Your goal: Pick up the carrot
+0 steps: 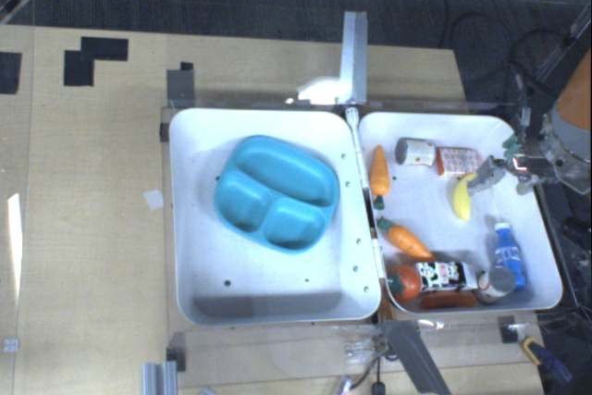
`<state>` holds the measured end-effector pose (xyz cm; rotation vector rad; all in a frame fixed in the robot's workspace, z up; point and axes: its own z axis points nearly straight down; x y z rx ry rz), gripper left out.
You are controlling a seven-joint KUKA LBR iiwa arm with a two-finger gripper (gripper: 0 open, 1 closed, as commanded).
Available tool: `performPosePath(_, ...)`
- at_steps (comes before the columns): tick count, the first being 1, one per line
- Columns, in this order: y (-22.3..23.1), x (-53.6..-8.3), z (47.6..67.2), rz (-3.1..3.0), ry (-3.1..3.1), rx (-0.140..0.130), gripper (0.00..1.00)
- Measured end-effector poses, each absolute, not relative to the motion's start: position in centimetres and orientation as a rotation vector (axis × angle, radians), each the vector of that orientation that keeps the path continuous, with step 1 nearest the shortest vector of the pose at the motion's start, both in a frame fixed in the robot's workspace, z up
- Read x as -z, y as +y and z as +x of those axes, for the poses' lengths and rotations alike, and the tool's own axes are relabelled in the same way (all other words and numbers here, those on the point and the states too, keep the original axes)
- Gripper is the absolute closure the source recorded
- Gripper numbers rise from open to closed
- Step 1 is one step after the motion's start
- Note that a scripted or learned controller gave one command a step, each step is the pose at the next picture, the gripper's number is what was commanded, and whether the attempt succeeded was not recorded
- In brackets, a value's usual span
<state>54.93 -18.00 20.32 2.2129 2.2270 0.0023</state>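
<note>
Orange carrots lie in the right bin (529, 199). One carrot (379, 169) stands nearly upright along the bin's left wall, at about ten o'clock from the bin's middle. A second carrot (405, 240), with a green stub, slants at about eight o'clock, close to the same wall. At six o'clock a tomato (403, 279) touches a black-and-white carton (440, 274), with something red beneath them. A blue bottle (506, 256) lies at four o'clock, a banana (461, 197) near the middle, a small can (415, 152) and a red packet (457, 161) at twelve o'clock.

The tool (504, 171) hangs at the bin's three o'clock edge, just right of the banana and well apart from both carrots. It holds nothing that can be seen; whether its fingers are wide or narrow I cannot tell.

The left bin (190, 227) holds a blue divided plate (276, 191) on the counter (83, 227).
</note>
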Motion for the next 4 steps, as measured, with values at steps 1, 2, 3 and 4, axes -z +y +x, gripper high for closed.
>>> performPosePath(1, -10.8, -13.1, 53.8, 1.994, 2.423, -0.004, 0.0)
performPosePath(2, -7.7, -18.5, 52.4, 2.183, 2.253, -0.006, 0.0)
performPosePath(3, -8.4, -9.6, 49.1, 2.217, 2.222, -0.004, 0.0)
performPosePath(4, -8.4, -10.7, 49.4, 2.21, 2.22, -0.01, 1.0)
